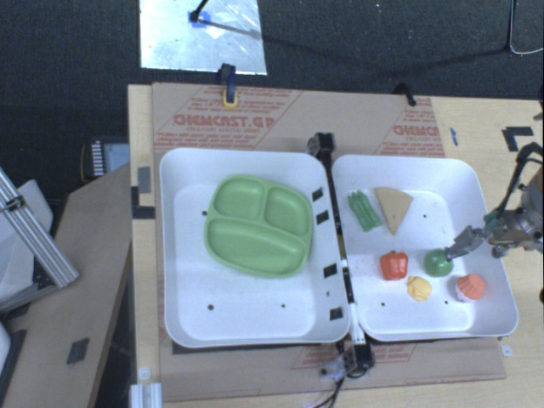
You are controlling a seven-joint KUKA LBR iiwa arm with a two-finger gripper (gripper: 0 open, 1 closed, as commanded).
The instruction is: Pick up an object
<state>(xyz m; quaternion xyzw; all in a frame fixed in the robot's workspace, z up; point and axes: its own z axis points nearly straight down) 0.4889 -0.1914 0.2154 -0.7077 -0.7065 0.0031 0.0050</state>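
Bench (280,113) bears two white bins (255,330) over dark carpet (68,49); whether the pincer (463,245) is open, I cannot tell.

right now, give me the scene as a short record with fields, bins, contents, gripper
left bin: holds a green divided plate
right bin: holds six small items
far items: green ridged piece, tan wedge
near items: red pepper, yellow piece, green round piece, orange and white piece
gripper: over the right bin's right side, just beside the green round piece
grasp: no item visible between the fingers
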